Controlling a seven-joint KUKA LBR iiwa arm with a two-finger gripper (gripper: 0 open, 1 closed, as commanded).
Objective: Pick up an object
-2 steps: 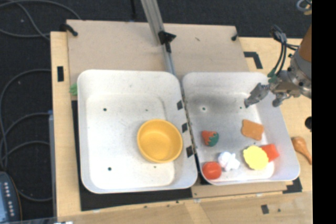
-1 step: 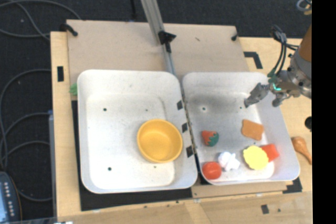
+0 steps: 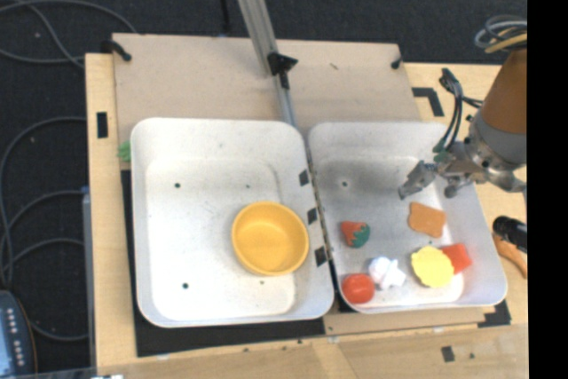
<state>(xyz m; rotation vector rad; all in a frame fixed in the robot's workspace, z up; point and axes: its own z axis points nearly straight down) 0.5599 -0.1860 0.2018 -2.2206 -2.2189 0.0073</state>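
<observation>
White bins (image 3: 177,146): two; yellow bowl (image 3: 270,238): one

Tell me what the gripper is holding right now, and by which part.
Nothing. The gripper hangs open above the right bin, with the orange piece lying below it, untouched.

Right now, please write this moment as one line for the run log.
arm: over right bin | gripper: open, holding nothing | nearest: orange block | left bin: yellow bowl
</observation>
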